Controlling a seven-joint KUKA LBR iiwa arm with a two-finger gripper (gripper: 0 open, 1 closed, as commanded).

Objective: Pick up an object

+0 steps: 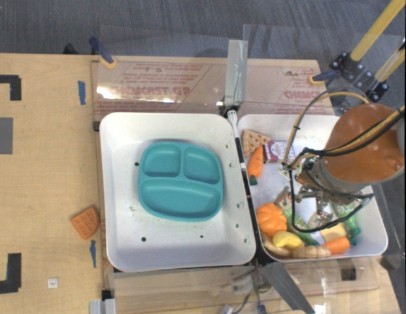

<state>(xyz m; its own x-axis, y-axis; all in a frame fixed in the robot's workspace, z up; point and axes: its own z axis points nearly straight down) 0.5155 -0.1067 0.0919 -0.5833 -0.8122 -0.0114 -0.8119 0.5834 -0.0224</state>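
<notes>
**A:** Down in the right-hand shallow white plastic bin point(379, 231), seen from the fixed overhead camera, the toy food lies heaped along the near wall. Which piece would you go for?

**B:** The round orange plastic pumpkin point(271, 218), against the divider between the bins. It looks hollow and light, stiff-shelled, a bit glossy, so likely to slip. I'd close across its widest part, not on the ribbed top.

**A:** And the claw?

**B:** The grey two-finger gripper point(318, 201) hangs under the orange-banded wrist, wrapped in black cables. Whether it is wide or narrow I cannot tell; the wrist and cables cover it. Nothing visible is held.

**A:** Where does the pumpkin sit relative to it?

**B:** Left of the claw, slightly nearer the bin's front wall, near it but apart. Just beside the pumpkin, toward the front, lies a yellow banana-shaped plastic toy point(286, 241). A small orange plastic carrot point(255, 164) sits farther back along the divider.

**A:** Risks?

**B:** I'd judge crowding: neighbours may foul a finger coming down.
</notes>
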